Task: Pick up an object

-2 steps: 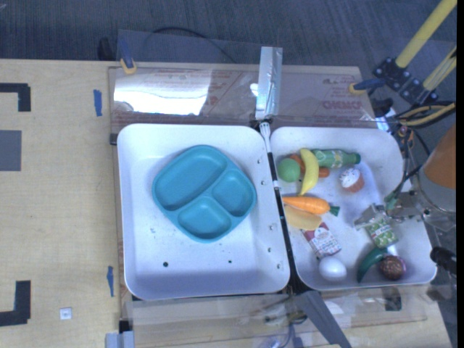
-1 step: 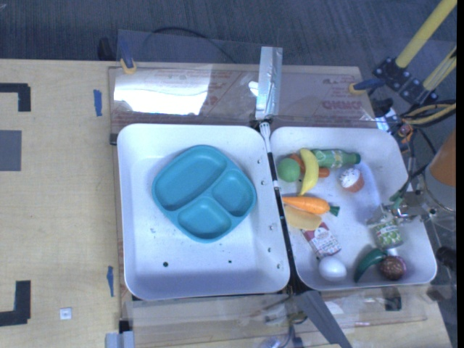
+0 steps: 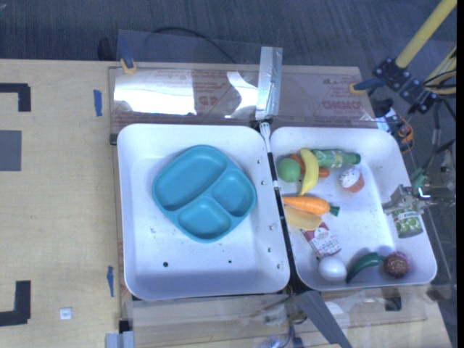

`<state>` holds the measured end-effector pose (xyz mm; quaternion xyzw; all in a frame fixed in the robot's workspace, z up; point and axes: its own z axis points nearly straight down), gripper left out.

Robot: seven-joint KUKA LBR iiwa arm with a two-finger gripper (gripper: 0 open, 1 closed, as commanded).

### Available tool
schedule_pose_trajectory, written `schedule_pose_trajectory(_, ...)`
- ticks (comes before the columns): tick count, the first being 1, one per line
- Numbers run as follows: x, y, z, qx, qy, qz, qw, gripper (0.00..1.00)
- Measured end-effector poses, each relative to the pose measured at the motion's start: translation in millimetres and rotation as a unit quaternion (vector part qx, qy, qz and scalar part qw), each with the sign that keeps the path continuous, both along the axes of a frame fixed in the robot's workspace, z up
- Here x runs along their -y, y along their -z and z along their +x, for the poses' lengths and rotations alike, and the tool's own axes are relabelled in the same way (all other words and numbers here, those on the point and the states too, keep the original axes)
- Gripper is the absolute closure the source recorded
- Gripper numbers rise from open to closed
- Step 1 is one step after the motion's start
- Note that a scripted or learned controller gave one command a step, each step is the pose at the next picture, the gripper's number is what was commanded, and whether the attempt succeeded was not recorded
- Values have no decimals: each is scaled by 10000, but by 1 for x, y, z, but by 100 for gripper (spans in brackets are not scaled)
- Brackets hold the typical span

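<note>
Camera view.

Counter (image 3: pixel 58 194): pale wood, flat, with black angular marks at its left edge and short strips of blue tape.

Bins: 2, white, shallow, with rounded corners, set side by side and touching along the middle.
- Left bin (image 3: pixel 138 267): 1 tray (image 3: pixel 204 193), blue, smooth plastic, rounded, with three compartments. It lies near the middle of the bin.
- Right bin (image 3: pixel 370 201): holds the pickable things, about twelve in all, each counted once.
  - Ball (image 3: pixel 288 169): green and round, touching the banana.
  - Banana (image 3: pixel 309 169): yellow and curved.
  - Bottle (image 3: pixel 335 156): green, lying on its side by the far wall.
  - Lump (image 3: pixel 351 180): small, red and white.
  - Carrot (image 3: pixel 308 205): orange with a green tip, lying across the bin.
  - Wedge (image 3: pixel 301 220): pale yellow, just under the carrot.
  - Packet (image 3: pixel 326 241): red and white; print unreadable.
  - Egg (image 3: pixel 333 268): white and smooth, at the near wall.
  - Pepper (image 3: pixel 364 263): dark green and curved, between the egg and a knob.
  - Knob (image 3: pixel 396 264): dark red-brown and round.
  - Pouch (image 3: pixel 408 223): green label, too small to read, at the right rim.

Panel (image 3: pixel 217 93): clear and glossy, behind the bins, with reddish print too faint to read.

Jaws: state cannot be told.
</note>
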<state>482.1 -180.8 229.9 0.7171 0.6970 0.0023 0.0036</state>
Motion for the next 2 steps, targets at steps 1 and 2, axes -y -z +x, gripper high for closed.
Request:
schedule_pose_trajectory(1,-27,18,42,-38,882,10,9961,100)
schedule_pose_trajectory(2,-27,8,43,-21,873,2,9962,100)
